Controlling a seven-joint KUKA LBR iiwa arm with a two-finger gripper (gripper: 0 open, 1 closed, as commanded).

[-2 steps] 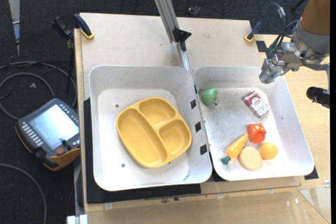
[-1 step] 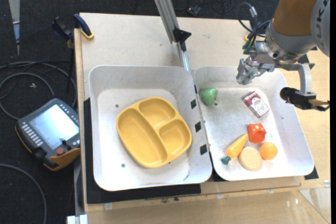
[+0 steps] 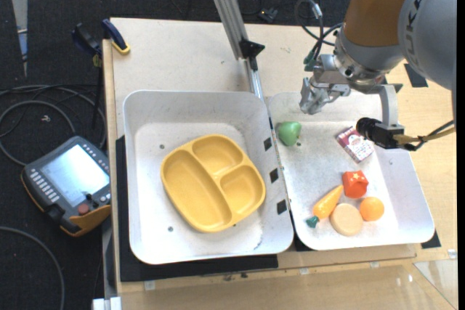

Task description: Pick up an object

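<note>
The robot's hand (image 3: 314, 104) hangs over the far end of the right bin (image 3: 407, 221). I cannot tell how the hand is set, because it is small and dark here. It holds nothing that I can see.

The closest thing to grab is the green pear (image 3: 289, 132). It sits in the right bin, near the wall between the two bins, just below and a bit left of the hand. Further along the same bin are a small pink box (image 3: 354, 143), a red pepper (image 3: 354, 184), a carrot (image 3: 327, 203), an orange (image 3: 371, 208) and a pale round cookie (image 3: 346, 219). The last four are packed close together. The left bin (image 3: 142, 229) has a yellow plate (image 3: 212, 181) with three parts.

What could go wrong? I think the pear is round and smooth, so it may roll or pop out if the hand comes down off to one side. The pear is also close to the bin wall, so the hand could bump that wall. If the arm goes for the packed group, it may push the pieces around or catch two at once.
</note>
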